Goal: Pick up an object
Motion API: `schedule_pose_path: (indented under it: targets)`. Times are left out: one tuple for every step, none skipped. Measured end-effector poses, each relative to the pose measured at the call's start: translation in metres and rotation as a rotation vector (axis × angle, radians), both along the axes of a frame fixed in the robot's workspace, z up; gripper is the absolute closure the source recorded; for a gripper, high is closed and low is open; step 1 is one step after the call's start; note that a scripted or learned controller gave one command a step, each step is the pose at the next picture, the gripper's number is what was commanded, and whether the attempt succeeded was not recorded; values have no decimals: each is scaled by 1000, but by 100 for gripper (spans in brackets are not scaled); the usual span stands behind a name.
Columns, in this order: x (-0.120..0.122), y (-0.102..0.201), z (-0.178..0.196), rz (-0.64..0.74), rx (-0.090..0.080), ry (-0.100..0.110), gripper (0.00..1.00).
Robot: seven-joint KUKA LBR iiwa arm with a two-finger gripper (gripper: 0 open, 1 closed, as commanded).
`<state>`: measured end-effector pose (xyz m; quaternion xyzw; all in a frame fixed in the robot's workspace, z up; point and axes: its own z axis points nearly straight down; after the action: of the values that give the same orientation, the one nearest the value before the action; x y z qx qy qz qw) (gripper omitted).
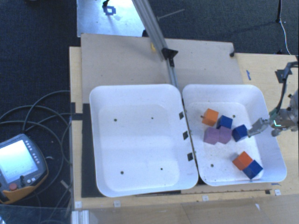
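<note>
Just right of the blue cube [239, 132], the claw [262, 126], whose opening I cannot tell, should descend squarely over it, clear of the purple block [217, 136].

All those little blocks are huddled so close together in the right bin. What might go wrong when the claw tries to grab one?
The gripper sits beside a blue block that seems to touch the purple blocks; closing may nudge neighbours rather than catch one. The orange block and blue block near the right bin's wall leave little finger room.
</note>
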<state>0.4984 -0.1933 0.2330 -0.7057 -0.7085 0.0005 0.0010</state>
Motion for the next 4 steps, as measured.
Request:
schedule_pose_path:
  targets:
    - [1,0,2,0,-1,-4,0]
    - [-5,-8,-47,-3,0,0,0]
    - [-6,-7,-89,-2,0,0,0]
    - [-6,-6,-141,-2,1,1,0]
